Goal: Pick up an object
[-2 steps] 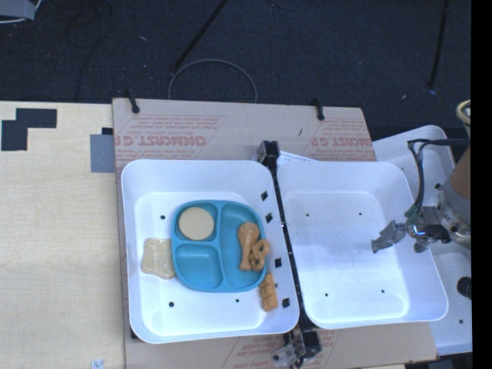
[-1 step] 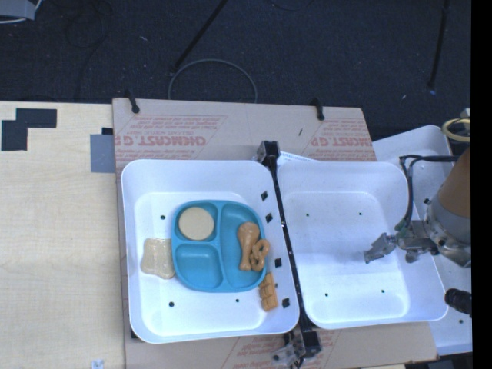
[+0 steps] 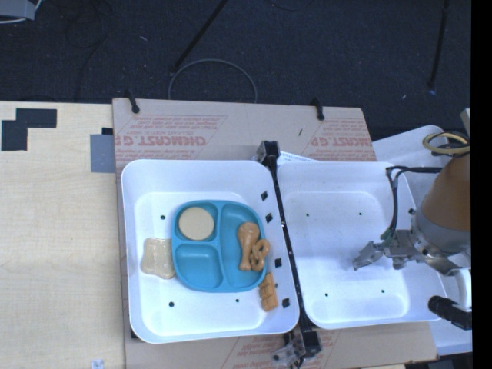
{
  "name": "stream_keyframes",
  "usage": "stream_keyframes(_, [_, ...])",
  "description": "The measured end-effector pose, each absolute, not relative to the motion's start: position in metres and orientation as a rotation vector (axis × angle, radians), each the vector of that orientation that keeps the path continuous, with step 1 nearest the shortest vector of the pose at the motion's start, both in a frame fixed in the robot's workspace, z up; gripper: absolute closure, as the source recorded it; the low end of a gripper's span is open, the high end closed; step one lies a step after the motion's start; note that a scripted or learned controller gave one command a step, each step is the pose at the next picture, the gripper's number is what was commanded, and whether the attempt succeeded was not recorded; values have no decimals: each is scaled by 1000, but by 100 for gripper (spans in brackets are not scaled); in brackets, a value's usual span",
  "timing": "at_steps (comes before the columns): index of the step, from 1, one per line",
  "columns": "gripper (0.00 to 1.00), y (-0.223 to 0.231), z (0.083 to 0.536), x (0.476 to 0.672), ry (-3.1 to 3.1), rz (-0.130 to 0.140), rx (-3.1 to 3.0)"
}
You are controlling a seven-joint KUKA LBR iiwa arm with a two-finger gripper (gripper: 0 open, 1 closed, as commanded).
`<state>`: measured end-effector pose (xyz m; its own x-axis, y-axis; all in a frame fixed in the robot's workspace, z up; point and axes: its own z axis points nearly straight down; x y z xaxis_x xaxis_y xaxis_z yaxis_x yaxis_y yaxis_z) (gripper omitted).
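Note:
A blue divided plate (image 3: 211,248) lies in the left bin (image 3: 146,187). A round tan cookie (image 3: 195,223) sits in the plate's upper left compartment, and a twisted pretzel-like piece (image 3: 252,246) in its right one. A pale bread-like piece (image 3: 158,257) lies on the bin floor just left of the plate. A small brown piece (image 3: 267,292) rests off the plate's lower right corner. My gripper (image 3: 374,254) hangs low over the right side of the right bin (image 3: 338,206), far from all of these objects. I see nothing in it.
Both bins rest on a sheet of brown cardboard (image 3: 231,133) on the pale wooden bench (image 3: 54,237). A black clipped seam (image 3: 278,237) runs between the bins. The arm's orange band (image 3: 453,194) and a cable (image 3: 393,198) stand over the right bin's far right edge.

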<state>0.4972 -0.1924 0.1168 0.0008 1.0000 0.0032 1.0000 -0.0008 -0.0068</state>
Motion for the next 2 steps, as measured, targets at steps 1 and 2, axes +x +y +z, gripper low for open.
stream_keyframes(1, [100,-194,129,498,-2213,3,-2222])
stream_keyframes(2, [100,-204,176,498,-2215,-1,-2230])
